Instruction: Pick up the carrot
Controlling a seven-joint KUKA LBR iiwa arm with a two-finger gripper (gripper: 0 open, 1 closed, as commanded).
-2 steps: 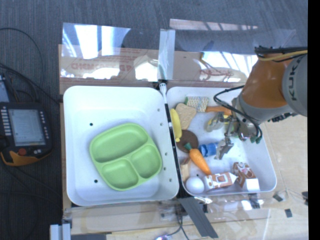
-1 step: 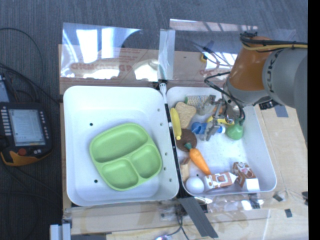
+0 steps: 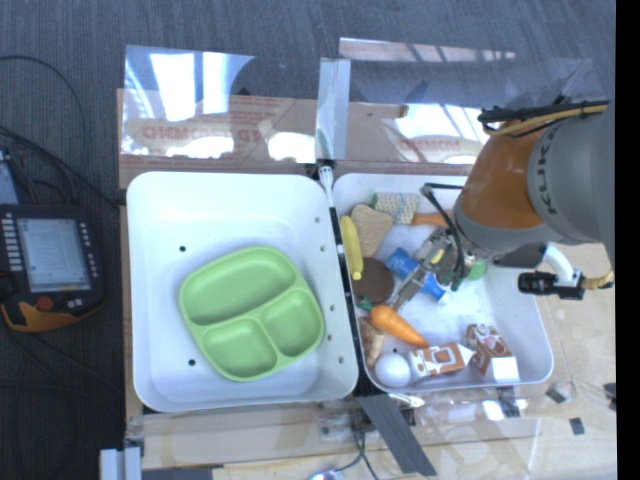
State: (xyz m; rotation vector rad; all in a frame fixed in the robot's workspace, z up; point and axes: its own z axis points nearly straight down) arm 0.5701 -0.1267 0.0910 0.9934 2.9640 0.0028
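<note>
The carrot point(image 3: 397, 325) lies in the right bin point(image 3: 528, 343), beside an egg point(image 3: 392, 370). The claw point(image 3: 418, 278) hangs just above it; whether it is wide or narrow, I cannot tell.

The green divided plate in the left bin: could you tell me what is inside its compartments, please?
All three compartments of the green plate show bare green surface. The bin floor underneath the plate is covered.

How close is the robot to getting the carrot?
Nothing looks done yet: the carrot lies in the right bin, beside a white egg and a brown round thing. In hand: the gripper is down in that bin, just above the carrot in the picture, near a blue item. Left to do: get over the carrot, grip it and lift it.
</note>
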